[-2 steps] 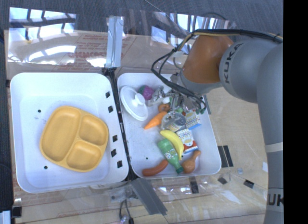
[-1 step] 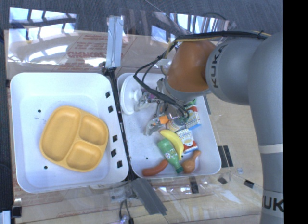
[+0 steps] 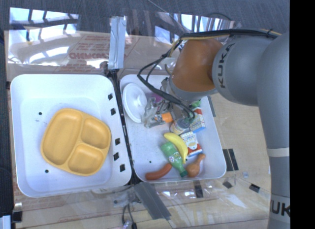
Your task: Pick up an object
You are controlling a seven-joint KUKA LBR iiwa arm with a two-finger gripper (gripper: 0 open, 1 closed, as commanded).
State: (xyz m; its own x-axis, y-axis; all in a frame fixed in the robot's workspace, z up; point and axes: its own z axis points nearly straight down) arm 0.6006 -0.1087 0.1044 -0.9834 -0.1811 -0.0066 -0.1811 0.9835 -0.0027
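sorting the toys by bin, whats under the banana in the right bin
The banana lies across the top of a green bottle, beside a small carton. Whatever else sits beneath it is covered. The gripper is nearby, above an orange piece.

Two shallow white bins are seen side by side on the counter [image 3: 241, 124]. A yellow three-compartment plastic tray [image 3: 75, 141] lies in the left white bin [image 3: 29, 90]. The right white bin [image 3: 142, 149] holds a white round plate [image 3: 134, 101], a yellow banana [image 3: 177, 144], a green plastic bottle [image 3: 172, 158], a brown sausage [image 3: 157, 172], a brown drumstick [image 3: 195, 166] and small printed cartons [image 3: 192, 142]. The gripper [image 3: 156, 111] is lowered beside the plate, among the items; the finger state is unclear. The grey arm with orange band [image 3: 197, 68] is positioned above.
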